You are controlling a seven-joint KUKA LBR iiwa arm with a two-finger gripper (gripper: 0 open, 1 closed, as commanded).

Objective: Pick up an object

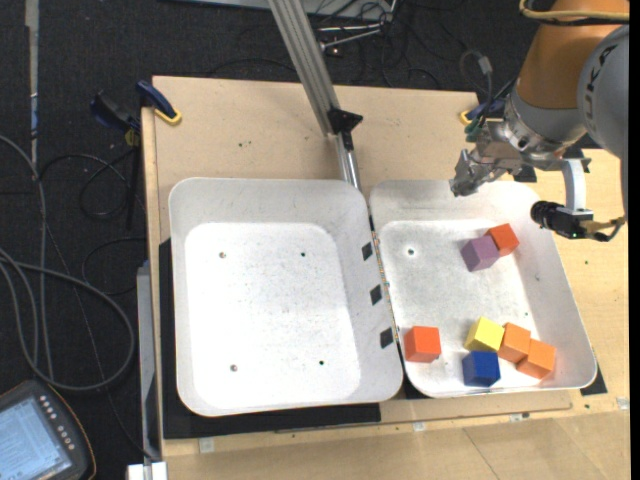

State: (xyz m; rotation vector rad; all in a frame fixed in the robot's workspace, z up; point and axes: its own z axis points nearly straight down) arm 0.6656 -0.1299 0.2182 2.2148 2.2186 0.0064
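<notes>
Several foam blocks lie in the right bin (440, 383). A purple cube (480, 253) touches a small orange cube (503, 238) near the bin's upper right. An orange cube (422, 343) sits at the lower left. A yellow cube (485, 335), a blue cube (481, 368) and two orange cubes (527, 350) cluster at the lower right. My gripper (466, 181) hangs above the bin's far rim, up and to the left of the purple cube, apart from all blocks. Nothing shows beneath its tip.
The left bin (190, 268) lies beside the right one, with black clips along their shared edge. A metal pole (305, 48) slants down from the top to the bins' junction. Clamps (160, 103) sit at the bench's back left corner.
</notes>
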